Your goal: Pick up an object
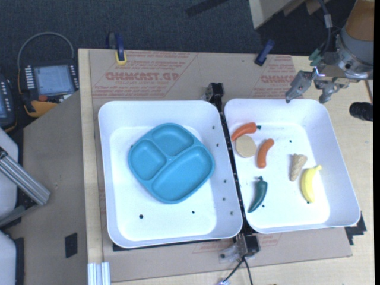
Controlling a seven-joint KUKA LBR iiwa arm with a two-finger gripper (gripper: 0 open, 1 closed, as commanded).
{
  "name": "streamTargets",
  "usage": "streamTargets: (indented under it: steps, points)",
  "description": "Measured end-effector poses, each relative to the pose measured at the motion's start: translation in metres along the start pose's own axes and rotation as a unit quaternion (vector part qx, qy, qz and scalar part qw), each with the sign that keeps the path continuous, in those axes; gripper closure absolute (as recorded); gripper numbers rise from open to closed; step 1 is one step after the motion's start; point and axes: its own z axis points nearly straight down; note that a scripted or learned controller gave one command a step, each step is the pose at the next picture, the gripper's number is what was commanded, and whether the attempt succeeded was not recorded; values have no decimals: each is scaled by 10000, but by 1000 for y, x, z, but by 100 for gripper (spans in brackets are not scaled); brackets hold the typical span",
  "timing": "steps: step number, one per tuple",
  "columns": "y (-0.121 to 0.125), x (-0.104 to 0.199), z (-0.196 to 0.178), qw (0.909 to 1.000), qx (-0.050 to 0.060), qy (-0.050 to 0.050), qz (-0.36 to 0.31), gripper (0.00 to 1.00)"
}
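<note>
Six food items are seen loose in the right bin (pixel 338 159), banana (pixel 309 183) included. Nothing is yet lifted; the gripper (pixel 313 88) is held open and unladen above the bin's far rim.

From my seat I can read red print on the brown board (pixel 178 70) covering the desk: "CHEMCAST GP" in the upper middle of the frame, above the left bin. A second, partly cut-off copy sits at upper right above the right bin. Smaller red lines around them are too fine to read.
</note>
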Motion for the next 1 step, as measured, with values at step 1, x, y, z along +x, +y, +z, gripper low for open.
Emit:
streamTargets:
  steps: [1]
  points:
    - [2,1,-8,10000,-67,-10,-13,0]
